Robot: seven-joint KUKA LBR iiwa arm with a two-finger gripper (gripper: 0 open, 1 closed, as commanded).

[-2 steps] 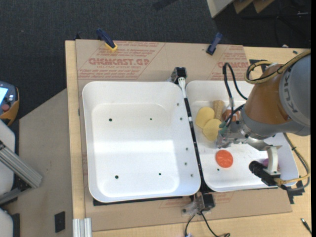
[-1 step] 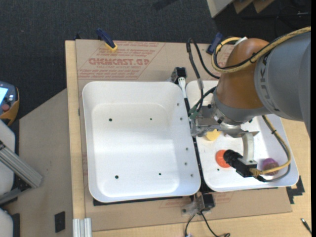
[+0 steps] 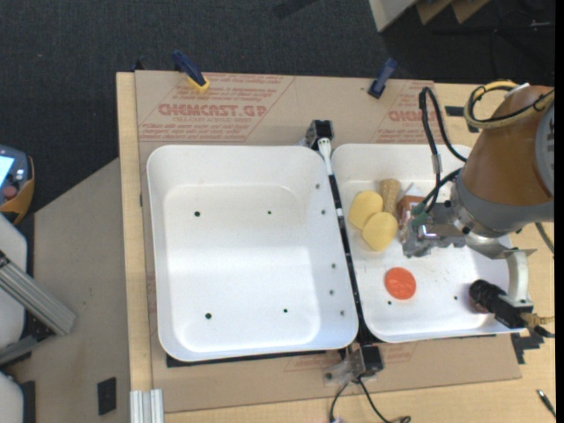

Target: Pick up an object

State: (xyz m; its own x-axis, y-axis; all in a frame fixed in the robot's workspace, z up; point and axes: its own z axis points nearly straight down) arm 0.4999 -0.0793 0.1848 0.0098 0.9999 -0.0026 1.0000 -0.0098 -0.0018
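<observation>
We see the gripper [image 3: 414,239] low in the right bin [image 3: 441,324], just beside two yellow potato-like pieces [image 3: 374,220]. These look light, rigid, smooth; grasp across the narrow middle. Finger state: we cannot tell.

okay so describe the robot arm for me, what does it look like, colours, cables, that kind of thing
The arm is a thick rounded body, orange-brown above and grey below toward the wrist. Black cables loop alongside it, with a yellowish cable coiled near its top. The pincer is a small metallic assembly with some green and red wiring.
</observation>
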